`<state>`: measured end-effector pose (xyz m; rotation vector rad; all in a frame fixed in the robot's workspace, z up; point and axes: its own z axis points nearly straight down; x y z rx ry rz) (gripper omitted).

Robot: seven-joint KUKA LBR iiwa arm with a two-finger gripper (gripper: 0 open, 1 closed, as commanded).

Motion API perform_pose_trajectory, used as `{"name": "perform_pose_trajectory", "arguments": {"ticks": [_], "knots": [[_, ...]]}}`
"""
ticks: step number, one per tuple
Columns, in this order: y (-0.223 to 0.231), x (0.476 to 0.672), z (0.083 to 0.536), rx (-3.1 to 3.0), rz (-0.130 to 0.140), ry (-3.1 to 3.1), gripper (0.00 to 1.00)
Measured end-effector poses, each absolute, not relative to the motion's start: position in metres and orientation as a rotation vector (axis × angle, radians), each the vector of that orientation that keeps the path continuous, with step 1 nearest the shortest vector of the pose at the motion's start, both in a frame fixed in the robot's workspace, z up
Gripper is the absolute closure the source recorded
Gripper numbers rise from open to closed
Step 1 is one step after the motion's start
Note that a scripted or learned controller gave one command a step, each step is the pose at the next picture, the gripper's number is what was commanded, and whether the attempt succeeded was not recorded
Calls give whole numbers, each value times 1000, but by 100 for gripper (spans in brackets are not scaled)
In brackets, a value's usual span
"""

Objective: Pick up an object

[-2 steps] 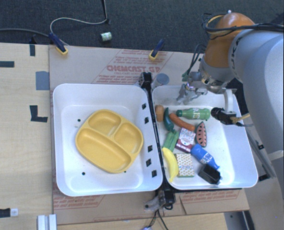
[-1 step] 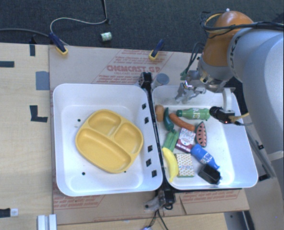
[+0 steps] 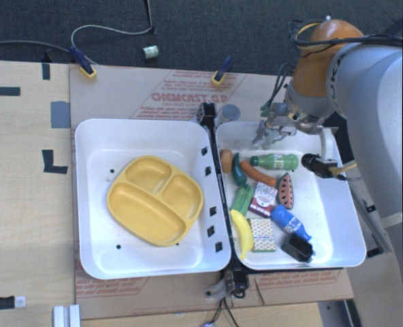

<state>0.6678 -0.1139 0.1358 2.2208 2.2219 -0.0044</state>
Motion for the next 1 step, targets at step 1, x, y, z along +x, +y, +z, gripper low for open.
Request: {"name": "perform_pose_trajectory", "arguments": {"ticks": [1], "knots": [[-106, 668, 136, 2220, -4, 2222, 100]]}}
